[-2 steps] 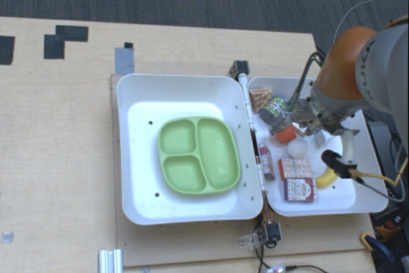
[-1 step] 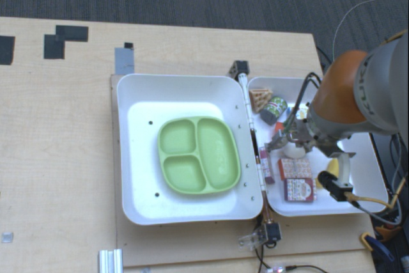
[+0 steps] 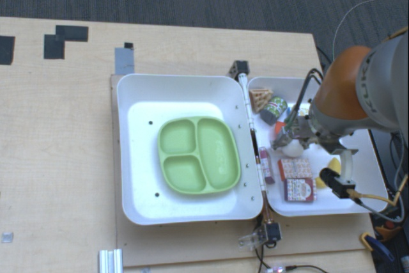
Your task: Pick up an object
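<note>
My gripper [image 3: 291, 139] is low in the right bin [image 3: 364, 204], near its left middle. It is directly over a white round object [image 3: 293, 149] and seems to touch it. A small orange-red item [image 3: 279, 129] lies just left of the gripper. A red and white box [image 3: 298, 179] sits in front of it. At the bin's far left are a tan ridged item [image 3: 260, 99] and a green and dark can [image 3: 275, 109]. A thin pink item [image 3: 265, 164] lies along the bin's left wall.
The left bin [image 3: 131, 156] holds a light green divided plate [image 3: 199, 155]. The grey arm with its orange band [image 3: 342, 89] comes in from the right over the right bin's far side. Both bins rest on a pale wooden bench [image 3: 57, 156].
</note>
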### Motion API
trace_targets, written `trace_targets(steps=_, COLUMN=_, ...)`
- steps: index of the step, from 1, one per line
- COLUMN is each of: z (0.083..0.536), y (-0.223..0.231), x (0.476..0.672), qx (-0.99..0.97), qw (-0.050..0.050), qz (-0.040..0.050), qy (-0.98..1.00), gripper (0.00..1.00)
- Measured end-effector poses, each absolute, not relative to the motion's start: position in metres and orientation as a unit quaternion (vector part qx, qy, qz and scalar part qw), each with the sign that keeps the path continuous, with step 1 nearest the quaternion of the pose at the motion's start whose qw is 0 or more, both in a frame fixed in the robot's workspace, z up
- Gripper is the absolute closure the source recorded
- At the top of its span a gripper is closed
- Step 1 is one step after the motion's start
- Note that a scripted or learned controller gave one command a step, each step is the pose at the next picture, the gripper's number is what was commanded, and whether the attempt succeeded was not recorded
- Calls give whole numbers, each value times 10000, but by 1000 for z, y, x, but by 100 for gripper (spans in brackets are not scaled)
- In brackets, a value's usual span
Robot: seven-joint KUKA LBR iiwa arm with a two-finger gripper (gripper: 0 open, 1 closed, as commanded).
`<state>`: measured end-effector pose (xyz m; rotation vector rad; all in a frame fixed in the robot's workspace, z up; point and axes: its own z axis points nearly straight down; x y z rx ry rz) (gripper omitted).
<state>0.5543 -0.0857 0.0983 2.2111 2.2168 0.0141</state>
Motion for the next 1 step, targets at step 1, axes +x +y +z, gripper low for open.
trace_targets(steps=1, z=198, y=-29, x=488, qx=7056, qw=12, qz=19, qy=7086, gripper=100)
